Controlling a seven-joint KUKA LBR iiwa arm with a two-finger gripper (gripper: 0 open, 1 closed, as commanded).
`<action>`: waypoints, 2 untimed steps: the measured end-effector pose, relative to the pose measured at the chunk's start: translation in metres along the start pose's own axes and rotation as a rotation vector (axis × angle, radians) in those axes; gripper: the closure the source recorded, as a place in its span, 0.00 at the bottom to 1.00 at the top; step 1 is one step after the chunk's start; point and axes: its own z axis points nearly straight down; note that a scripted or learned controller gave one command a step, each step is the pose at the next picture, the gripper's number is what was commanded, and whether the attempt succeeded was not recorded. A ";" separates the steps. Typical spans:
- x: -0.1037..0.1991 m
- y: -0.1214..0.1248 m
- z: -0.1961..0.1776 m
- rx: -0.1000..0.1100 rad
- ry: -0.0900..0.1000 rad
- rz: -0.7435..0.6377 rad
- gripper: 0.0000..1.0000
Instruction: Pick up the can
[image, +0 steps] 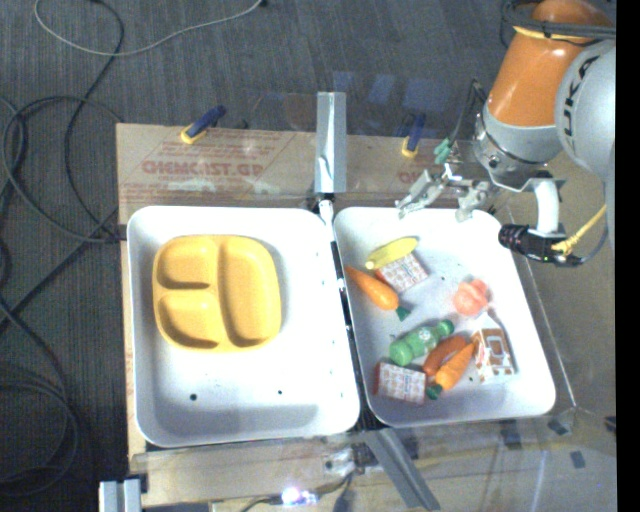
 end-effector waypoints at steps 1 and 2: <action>0.003 0.010 0.127 0.002 -0.002 -0.039 0.00; -0.045 -0.017 0.151 0.001 -0.002 -0.050 0.00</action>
